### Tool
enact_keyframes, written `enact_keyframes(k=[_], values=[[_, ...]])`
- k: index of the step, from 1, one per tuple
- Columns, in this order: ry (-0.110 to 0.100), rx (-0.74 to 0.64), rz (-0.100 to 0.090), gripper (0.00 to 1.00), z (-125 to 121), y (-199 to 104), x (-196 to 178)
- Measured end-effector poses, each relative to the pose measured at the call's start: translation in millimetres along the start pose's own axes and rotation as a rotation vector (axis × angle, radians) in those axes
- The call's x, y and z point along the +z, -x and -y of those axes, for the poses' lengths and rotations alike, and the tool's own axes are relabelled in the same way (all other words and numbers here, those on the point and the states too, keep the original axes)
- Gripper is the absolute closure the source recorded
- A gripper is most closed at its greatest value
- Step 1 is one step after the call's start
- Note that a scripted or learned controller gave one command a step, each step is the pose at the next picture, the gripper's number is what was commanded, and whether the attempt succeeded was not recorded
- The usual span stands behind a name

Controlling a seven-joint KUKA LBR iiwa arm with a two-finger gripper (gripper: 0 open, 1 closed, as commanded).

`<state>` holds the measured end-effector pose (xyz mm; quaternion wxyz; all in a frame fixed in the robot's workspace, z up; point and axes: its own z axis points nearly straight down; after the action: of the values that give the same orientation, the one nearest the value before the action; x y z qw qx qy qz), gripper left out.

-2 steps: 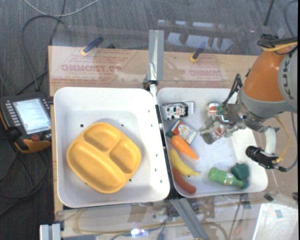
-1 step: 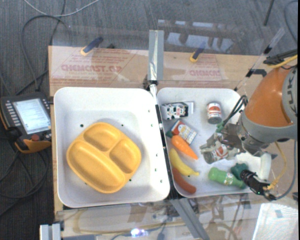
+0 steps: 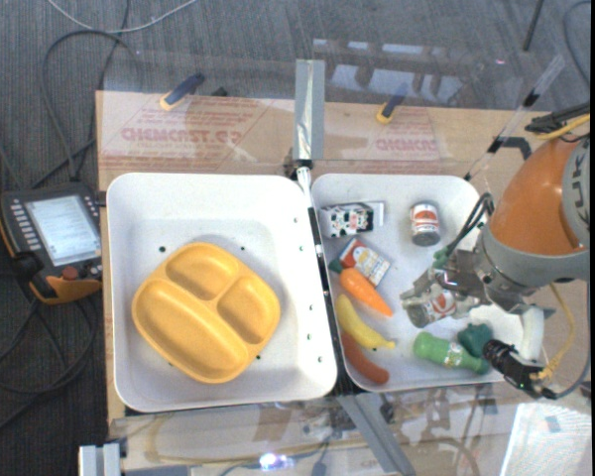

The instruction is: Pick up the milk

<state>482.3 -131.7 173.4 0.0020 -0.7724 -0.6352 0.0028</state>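
1. The milk, a small white carton with black cow patches point(image 3: 351, 218), lies on its side at about 11 o'clock in the right-hand shallow white bin point(image 3: 456, 188), near the divider.
2. The tool point(image 3: 431, 296) sits low near 3 o'clock in that bin, over a red-and-white can point(image 3: 438, 305); whether it is open, or grips anything, I cannot tell.
3. Judged step: still the approach, milk untouched.
4. Next move likely calls for travelling toward 10 o'clock, past the orange plastic carrot point(image 3: 365, 292), then descending over the carton.
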Motion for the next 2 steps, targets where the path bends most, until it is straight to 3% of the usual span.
enact_keyframes(k=[1, 2], values=[[0.002, -0.131, 0.001, 1.00, -2.0, 8.9, -5.0], [0.003, -0.279, 0.001, 1.00, -7.9, 37.0, -1.8]])
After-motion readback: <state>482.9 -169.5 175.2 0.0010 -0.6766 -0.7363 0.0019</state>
